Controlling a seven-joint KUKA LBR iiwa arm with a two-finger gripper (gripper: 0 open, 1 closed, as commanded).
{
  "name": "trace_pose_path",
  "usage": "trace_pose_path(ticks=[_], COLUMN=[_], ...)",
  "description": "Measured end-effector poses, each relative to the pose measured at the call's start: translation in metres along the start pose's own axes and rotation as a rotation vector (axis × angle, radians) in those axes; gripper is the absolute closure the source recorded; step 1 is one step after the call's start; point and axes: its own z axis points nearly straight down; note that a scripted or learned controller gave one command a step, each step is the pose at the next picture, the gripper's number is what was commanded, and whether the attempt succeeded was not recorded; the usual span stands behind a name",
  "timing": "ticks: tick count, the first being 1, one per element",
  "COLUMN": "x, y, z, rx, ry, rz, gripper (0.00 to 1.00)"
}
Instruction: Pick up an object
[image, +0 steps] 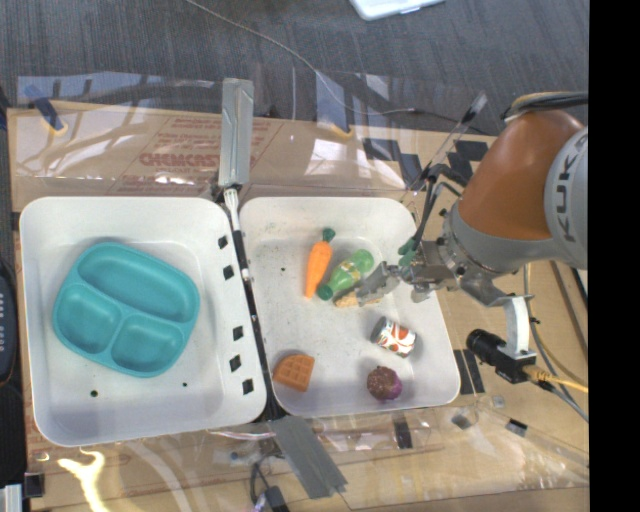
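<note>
Camera view from above shows the gripper (378, 283) low over the right bin (430, 215), its grey fingers reaching leftward from the arm (520, 190) toward the middle of the bin. Whether the jaws are parted or closed cannot be told at this angle; nothing is plainly seen between them. Their tips lie just beside, perhaps touching, the right end of a green bottle (349, 275).

That bottle lies on its side, its long axis slanting from lower left to upper right; a small tan piece sits at its lower-left end. Just to its left lies a toy carrot (318, 267), long axis nearly upright in the frame and tilted slightly, green top pointing up toward the far wall, orange tip pointing down toward the near side.

Farther out, a small red-and-white can (395, 337) lies below the gripper, a dark purplish round item (382, 383) near the bin's lower edge, and an orange waffle-like block (294, 371) toward the lower left corner.

Across the divider, the left bin (40, 400) holds a teal divided plate (125, 308).
</note>
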Motion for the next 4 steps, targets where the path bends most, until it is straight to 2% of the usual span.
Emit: trace_pose_path(ticks=[1,2,3,4], x=[-0.037,-0.035,-0.035,0.035], y=[0.039,0.104,0.106,0.149], z=[0.087,0.160,0.148,0.037], rx=[0.005,0.002,0.000,-0.011], ry=[0.001,0.000,0.000,0.000], rz=[0.000,-0.001,-0.005,-0.004], gripper=[0.00,0.00,1.00,1.00])
